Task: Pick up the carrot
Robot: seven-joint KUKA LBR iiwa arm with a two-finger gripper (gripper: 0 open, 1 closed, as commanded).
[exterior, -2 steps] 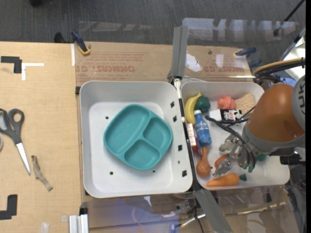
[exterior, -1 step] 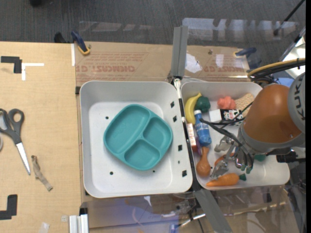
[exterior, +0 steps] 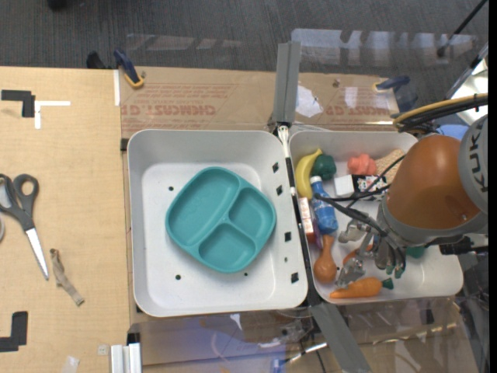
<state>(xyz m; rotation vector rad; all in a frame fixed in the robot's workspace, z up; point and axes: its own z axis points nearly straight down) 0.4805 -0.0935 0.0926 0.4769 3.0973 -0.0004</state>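
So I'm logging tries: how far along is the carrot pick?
Done: the arm has reached over the right bin, claw low among the toys. In hand: nothing that I can see; the carrot lies on the bin floor by the near wall, just below the claw. Left: closing on it and lifting. Whether the claw touches it is unclear.

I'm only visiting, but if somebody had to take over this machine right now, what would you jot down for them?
Pincer: hanging low in the right bin, just above the carrot; whether it is open or shut cannot be told.
Carrot: lying flat by the right bin's near wall, among other toys.
Teal plate: in the left bin.
Done: arm brought over the carrot.
Left: grip it and lift it.
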